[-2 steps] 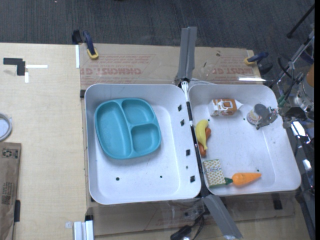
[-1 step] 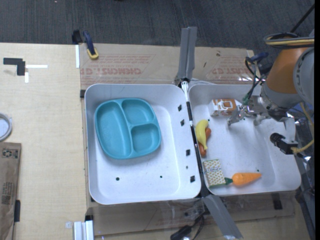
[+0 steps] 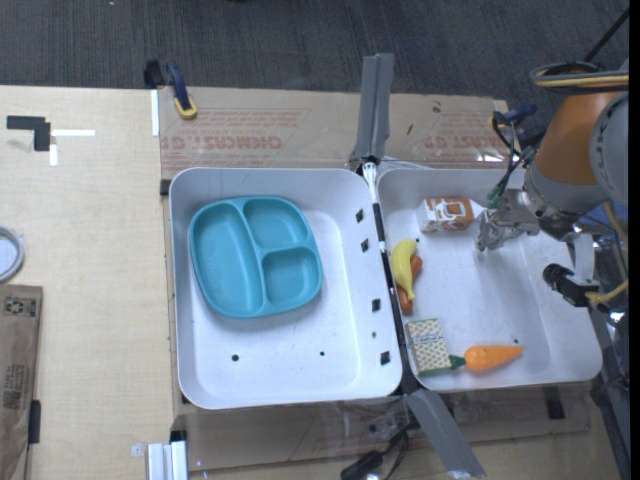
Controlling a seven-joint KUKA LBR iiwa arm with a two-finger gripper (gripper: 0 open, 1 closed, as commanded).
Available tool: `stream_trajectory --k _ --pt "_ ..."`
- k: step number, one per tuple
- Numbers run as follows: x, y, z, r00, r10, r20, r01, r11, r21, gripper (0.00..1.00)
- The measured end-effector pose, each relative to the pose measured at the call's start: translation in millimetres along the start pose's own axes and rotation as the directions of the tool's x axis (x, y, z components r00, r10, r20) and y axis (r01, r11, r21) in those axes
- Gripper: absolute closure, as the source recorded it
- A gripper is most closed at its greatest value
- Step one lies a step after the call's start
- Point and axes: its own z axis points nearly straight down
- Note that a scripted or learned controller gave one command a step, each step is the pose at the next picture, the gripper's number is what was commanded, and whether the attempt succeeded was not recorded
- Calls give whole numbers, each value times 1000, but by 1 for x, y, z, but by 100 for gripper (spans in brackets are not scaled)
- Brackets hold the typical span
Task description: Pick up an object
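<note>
On the tabletop (image 3: pixel 90 188) two shallow white bins sit side by side. The left bin (image 3: pixel 200 368) holds a light blue divided plate (image 3: pixel 256 256) with three compartments, lying flat toward the bin's upper left. The right bin (image 3: pixel 520 308) carries the loose objects: a small white and orange carton (image 3: pixel 448 214) near the far wall, a yellow banana (image 3: pixel 402 264) lying along the left wall with something orange-red just beside and partly under it, a small patterned green and white packet (image 3: pixel 427 344) toward the near left corner, and an orange toy carrot (image 3: pixel 490 358) with a green top, just right of the packet and near the front wall. The grey arm with its orange band (image 3: pixel 575 138) reaches in from the right, and its tool (image 3: pixel 490 236) hangs low over the far part of the right bin, just right of the carton and apart from it. Whether its fingers are apart or together cannot be told here; nothing is seen between them. Every object lies on the bin floor.
</note>
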Motion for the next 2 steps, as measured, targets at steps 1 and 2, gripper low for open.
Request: stream_trajectory --k 1,2 --pt "-36 37 -27 986 -167 -10 167 986 12 100" --pt "-37 40 -28 986 -168 -2 168 986 -1 0"
